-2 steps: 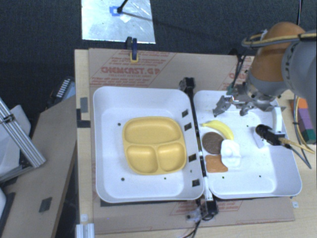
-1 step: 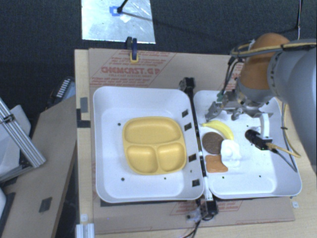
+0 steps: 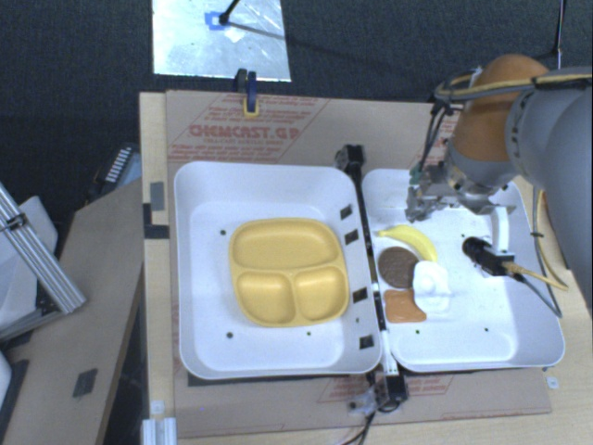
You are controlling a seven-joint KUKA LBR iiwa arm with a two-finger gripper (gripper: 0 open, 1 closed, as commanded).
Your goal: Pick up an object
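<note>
Presently the gripper (image 3: 419,204) hangs over the far left part of the right bin (image 3: 519,346), close to that bin's inner wall and just beyond the banana (image 3: 413,241); whether the claw is spread or pressed together cannot be told from this slanting view; the grey arm (image 3: 548,142) comes in from the right, its orange band (image 3: 491,109) standing above the wrist. All the loose things that could be picked lie in the right bin's left half; the banana lies on its side nearest the gripper, curved, its ends pointing toward the near side; a brown disc (image 3: 397,266) lies flat just nearer than the banana, touching or almost touching it; a white lump (image 3: 432,286) sits just to the right of the disc, under the banana's right end; an orange-brown flat piece (image 3: 404,308) lies nearest the camera, tucked beside the white lump and just beyond the disc's near edge. The left bin (image 3: 199,346) holds a yellow divided tray (image 3: 283,272), one long compartment on its far side and two smaller ones on its near side, lying flat near the middle. Both bins rest side by side on a cardboard sheet (image 3: 278,123) with red lettering; a yellow and black clamp (image 3: 248,93) grips that sheet's far edge; beyond it a silvery sheet (image 3: 195,35) lies on the dark floor; an aluminium rail (image 3: 37,262) slants at the left edge.
</note>
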